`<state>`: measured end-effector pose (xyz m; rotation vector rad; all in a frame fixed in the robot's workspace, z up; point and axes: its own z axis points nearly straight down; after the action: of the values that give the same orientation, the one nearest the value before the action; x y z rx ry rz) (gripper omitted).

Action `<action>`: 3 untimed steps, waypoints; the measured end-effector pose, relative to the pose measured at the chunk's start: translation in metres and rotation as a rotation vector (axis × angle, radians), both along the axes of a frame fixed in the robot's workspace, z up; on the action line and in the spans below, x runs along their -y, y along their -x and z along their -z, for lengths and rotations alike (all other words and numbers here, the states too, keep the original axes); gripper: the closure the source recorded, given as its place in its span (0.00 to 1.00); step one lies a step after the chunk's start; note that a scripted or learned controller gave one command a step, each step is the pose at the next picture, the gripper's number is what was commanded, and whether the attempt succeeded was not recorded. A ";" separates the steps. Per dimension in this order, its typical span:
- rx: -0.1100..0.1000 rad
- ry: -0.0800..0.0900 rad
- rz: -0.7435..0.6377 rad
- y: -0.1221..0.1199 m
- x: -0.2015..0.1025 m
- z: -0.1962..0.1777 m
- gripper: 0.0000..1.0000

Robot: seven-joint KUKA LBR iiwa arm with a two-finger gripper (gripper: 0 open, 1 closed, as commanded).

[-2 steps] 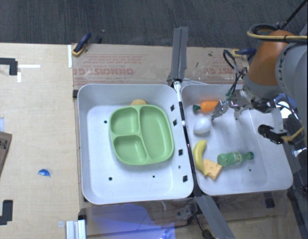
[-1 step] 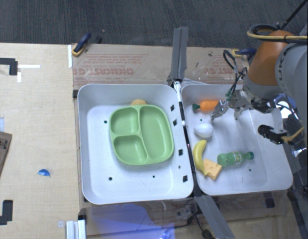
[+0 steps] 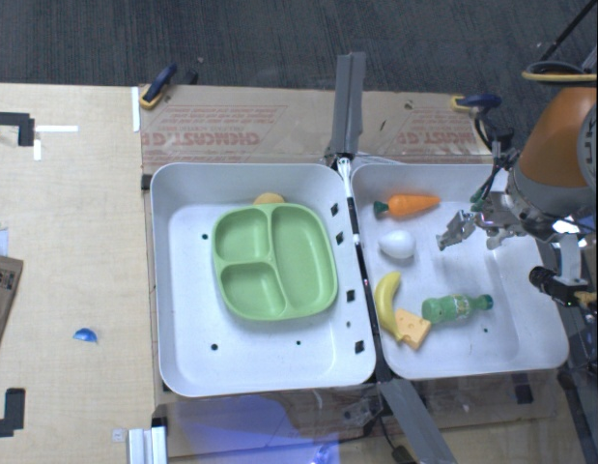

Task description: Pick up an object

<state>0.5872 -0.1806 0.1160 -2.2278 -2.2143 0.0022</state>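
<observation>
Camera view: gripper (image 3: 465, 230) over right bin (image 3: 530, 351), fingers spread, nothing between them. Carrot (image 3: 412, 204) at the back, egg (image 3: 397, 245) below it, then banana (image 3: 386, 301) touching cheese wedge (image 3: 412, 328), green bottle (image 3: 455, 306) lying beside. Left bin (image 3: 183, 259): green divided plate (image 3: 275, 261)

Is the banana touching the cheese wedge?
Touching. In the camera view, the banana's lower end meets the cheese wedge with no white bin floor between them.

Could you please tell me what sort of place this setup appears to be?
Probably a robotics lab bench for pick-and-place trials: two white bins, toy food such as a carrot and banana, and the gripper reaching in.
</observation>
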 end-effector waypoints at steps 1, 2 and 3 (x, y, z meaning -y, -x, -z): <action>0.002 0.001 -0.188 -0.046 -0.069 0.024 0.00; -0.002 0.001 -0.121 -0.071 -0.076 0.024 0.00; -0.011 0.000 -0.122 -0.069 -0.076 0.017 1.00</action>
<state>0.6560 -0.1050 0.0992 -2.0835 -2.3401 0.0143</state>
